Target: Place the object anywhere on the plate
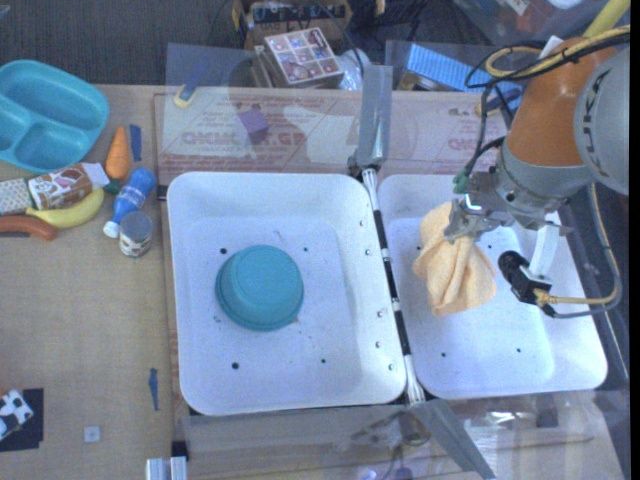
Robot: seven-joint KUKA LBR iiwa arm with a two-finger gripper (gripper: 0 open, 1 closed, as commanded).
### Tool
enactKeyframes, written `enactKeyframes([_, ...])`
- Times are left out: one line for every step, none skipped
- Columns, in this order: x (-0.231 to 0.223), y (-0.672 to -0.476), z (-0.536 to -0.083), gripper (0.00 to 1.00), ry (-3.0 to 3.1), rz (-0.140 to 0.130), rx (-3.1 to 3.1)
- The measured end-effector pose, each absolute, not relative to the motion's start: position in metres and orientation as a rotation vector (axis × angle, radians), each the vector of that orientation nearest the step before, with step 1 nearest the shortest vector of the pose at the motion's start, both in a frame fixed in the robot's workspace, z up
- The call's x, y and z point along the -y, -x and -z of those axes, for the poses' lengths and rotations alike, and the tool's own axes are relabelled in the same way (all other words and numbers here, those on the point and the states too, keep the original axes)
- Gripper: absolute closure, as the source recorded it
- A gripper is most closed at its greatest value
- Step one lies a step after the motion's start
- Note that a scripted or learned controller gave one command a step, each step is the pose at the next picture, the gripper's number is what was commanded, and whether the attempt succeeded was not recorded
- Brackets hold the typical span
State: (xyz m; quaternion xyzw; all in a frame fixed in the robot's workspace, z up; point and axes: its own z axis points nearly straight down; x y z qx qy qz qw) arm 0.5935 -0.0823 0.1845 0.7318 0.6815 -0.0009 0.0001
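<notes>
A round teal plate (260, 288) lies left of centre in the left bin (200, 203). In the right bin (560, 368), a crumpled yellow cloth (455, 268) hangs bunched from its top, near the bin's left wall. My gripper (462, 220) sits at the cloth's upper edge, shut on the gathered fabric. The grey arm with its orange band (550, 98) reaches in from the upper right. The fingertips are partly buried in the cloth.
The ridge between the bins (385, 268) separates cloth and plate. A black cable fitting (520, 273) hangs just right of the cloth. On the bench to the left lie a blue divided tray (45, 113), a carrot (119, 153), a banana (70, 211), a bottle (130, 196) and a can (135, 235).
</notes>
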Motion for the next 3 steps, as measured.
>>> enactKeyframes([0.008,-0.586,-0.226,1.00,-2.193,0.000,-2.248])
enactKeyframes([-0.063,-0.573,-0.221,1.00,-2.088,0.002,-2.350])
enactKeyframes([-0.131,-0.574,-0.211,1.00,-1.746,0.000,-2.611])
